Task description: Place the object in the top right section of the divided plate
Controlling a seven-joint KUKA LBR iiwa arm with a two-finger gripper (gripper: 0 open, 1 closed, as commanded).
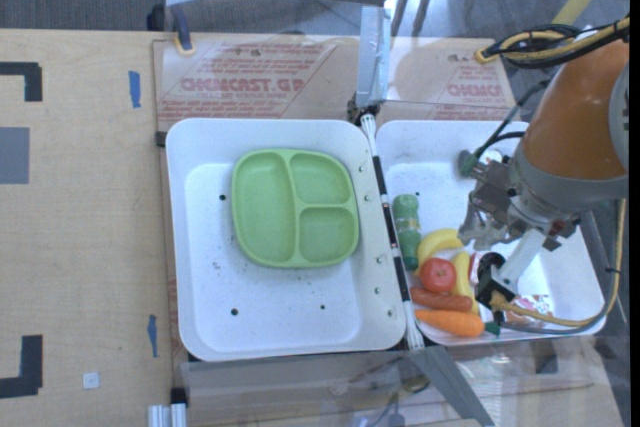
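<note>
A light green divided plate (294, 207) lies in the left bin (200, 305), with one long section on its left and two smaller ones on its right; all three look bare. In the right bin (440, 150) a cluster of toy foods lies near the front left: a green cylinder (406, 225), a yellow banana (437, 243), a red tomato (437, 274), a reddish sausage (440, 299) and an orange carrot (450, 322). My gripper (478, 233) hangs over the right bin just right of the banana and tomato. I see nothing held in it.
The orange-banded arm (575, 130) covers the right half of the right bin. A ridge (385, 235) separates the two bins. Clear plastic walls (375, 45) stand behind them. Open white floor surrounds the plate.
</note>
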